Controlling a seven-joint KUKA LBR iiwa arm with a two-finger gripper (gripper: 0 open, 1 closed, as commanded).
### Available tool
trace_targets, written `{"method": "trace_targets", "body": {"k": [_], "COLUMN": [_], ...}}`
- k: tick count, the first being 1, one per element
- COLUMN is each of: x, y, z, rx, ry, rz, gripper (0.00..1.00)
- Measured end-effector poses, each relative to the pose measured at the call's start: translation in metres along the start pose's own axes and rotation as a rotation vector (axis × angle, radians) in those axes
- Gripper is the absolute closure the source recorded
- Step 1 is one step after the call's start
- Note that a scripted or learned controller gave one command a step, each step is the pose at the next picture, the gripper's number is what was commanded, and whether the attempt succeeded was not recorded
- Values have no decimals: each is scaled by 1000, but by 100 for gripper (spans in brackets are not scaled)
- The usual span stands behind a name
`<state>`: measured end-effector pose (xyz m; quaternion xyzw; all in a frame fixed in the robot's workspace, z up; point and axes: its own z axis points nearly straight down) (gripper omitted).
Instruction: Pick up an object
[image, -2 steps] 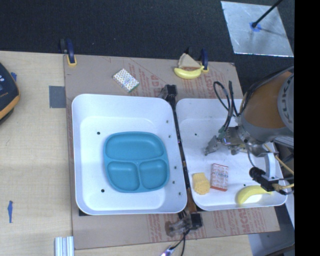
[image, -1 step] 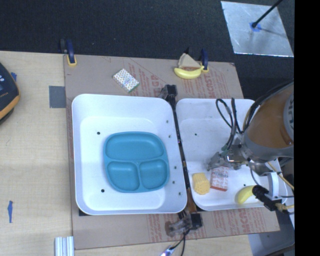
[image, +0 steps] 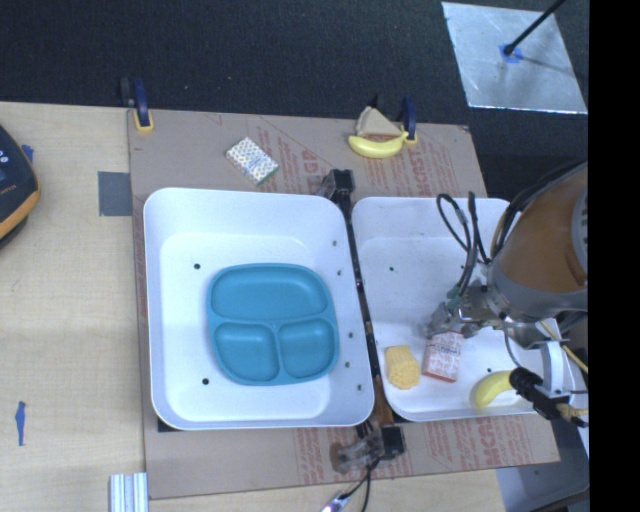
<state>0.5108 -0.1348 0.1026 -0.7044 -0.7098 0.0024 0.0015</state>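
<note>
1. Camera view: two shallow white plastic bins sit side by side on a brown cardboard sheet, the left bin (image: 170, 300) and the right bin (image: 400, 230) touching along their shared edge.
2. The left bin holds a blue plastic divided plate (image: 272, 322) with three compartments, lying flat near its middle.
3. The grey arm with the orange band (image: 540, 245) reaches in from the right over the right bin, black cables looping above its wrist.
4. The two-finger gripper (image: 452, 322) hangs low over the front half of the right bin; I cannot tell how its pincer stands.
5. Just below the gripper lies a small pinkish-white rectangular packet (image: 443, 358), tilted slightly; whether the two touch is unclear.
6. Just left of the packet lies a yellow textured waffle-like piece (image: 402, 367).
7. A yellow toy banana (image: 492, 390) lies near the bin's front right corner, partly behind the arm's hardware.
8. Outside the bins, on the cardboard behind them, sit another yellow banana (image: 376, 145) and a small patterned square packet (image: 251, 159).
</note>
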Motion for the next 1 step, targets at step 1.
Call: {"method": "trace_targets", "body": {"k": [1], "x": [90], "y": [25], "z": [-90], "rx": [-3], "ry": [2], "rz": [2], "gripper": [100]}}
